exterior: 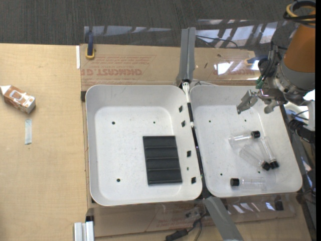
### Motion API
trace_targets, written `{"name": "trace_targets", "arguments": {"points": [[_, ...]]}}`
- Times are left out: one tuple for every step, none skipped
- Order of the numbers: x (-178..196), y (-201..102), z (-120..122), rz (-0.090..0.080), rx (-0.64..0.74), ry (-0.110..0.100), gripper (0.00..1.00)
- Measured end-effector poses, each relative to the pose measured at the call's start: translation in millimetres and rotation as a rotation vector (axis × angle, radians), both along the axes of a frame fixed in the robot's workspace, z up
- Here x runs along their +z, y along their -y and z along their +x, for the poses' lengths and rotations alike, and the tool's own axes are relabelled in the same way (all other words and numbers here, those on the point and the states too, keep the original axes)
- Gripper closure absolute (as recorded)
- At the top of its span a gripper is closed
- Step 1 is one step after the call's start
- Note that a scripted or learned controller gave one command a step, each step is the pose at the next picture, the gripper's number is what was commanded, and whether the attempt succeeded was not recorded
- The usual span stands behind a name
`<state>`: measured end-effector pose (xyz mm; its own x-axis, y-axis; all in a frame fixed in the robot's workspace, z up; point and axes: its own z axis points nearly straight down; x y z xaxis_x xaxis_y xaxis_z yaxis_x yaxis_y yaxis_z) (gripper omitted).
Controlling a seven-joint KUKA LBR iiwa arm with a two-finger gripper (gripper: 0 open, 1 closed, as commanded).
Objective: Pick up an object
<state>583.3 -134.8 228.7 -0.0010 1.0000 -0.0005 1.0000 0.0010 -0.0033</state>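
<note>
In the right bin [220, 182] lie three clear plastic tubes with black caps: one [244, 138] near the middle, one [265, 157] right of it with its cap toward the front, one [248, 183] close to the front wall. A black ribbed block [162, 159] lies flat in the left bin [100, 149]. My gripper [259, 102] hangs over the right bin's back right part, behind and above the tubes. Its two fingers stand apart with nothing between them.
A small orange and white carton [19, 99] and a pale strip [28, 132] lie on the wooden bench far left. A grey divider post [187, 54] rises between the bins at the back. Brown cardboard [130, 67] lies behind the bins.
</note>
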Motion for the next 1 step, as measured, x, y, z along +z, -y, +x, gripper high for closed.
{"name": "trace_targets", "arguments": {"points": [[-80.1,59.4,-50.7,0.001,0.157,0.000,0.00]]}}
